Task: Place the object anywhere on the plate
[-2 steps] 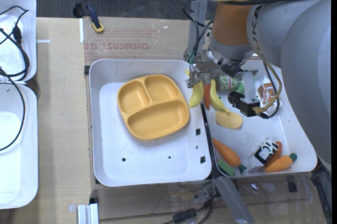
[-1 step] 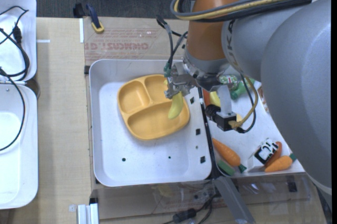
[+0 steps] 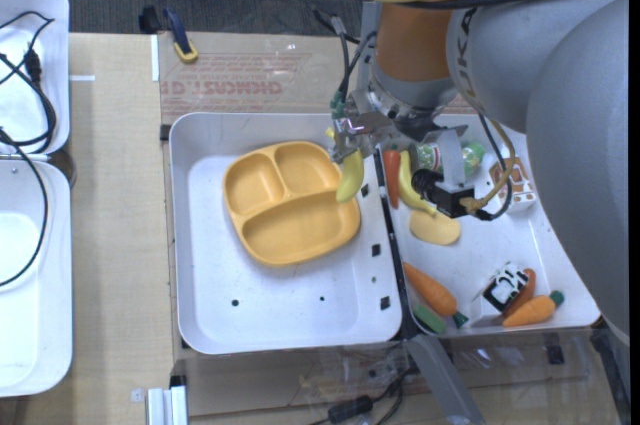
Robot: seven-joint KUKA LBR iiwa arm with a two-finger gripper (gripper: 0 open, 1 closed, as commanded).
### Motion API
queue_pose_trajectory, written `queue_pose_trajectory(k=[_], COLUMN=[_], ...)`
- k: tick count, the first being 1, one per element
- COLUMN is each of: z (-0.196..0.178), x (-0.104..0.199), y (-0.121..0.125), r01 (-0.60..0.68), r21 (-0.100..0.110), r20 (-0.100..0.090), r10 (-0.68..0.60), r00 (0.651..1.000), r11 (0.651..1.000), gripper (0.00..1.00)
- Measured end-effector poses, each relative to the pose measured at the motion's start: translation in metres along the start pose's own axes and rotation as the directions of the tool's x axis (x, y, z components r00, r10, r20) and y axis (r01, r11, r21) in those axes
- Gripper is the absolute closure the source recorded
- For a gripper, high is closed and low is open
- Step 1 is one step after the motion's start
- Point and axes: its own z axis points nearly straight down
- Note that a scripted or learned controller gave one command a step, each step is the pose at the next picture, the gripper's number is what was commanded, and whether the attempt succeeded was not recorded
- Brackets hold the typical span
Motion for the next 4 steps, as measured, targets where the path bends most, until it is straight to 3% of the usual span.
queue_pose_trajectory(k=[1,2,3,4], z=[-0.016,0.005,0.005,0.123], x=[-0.021,0.077,0.076,0.115], y=[-0.02,0.013,0.013,-0.031], r01=[0.488,0.444,0.444,0.371], r21=[0.0,-0.001,-0.001,0.002], r20=[-0.001,0.0,0.0,-0.001], r10=[-0.488,-0.444,-0.444,-0.371], r00=[0.873,0.896,0.896,0.929], r11=[0.873,0.896,0.896,0.929], gripper=[1.0,1.0,0.0,0.0])
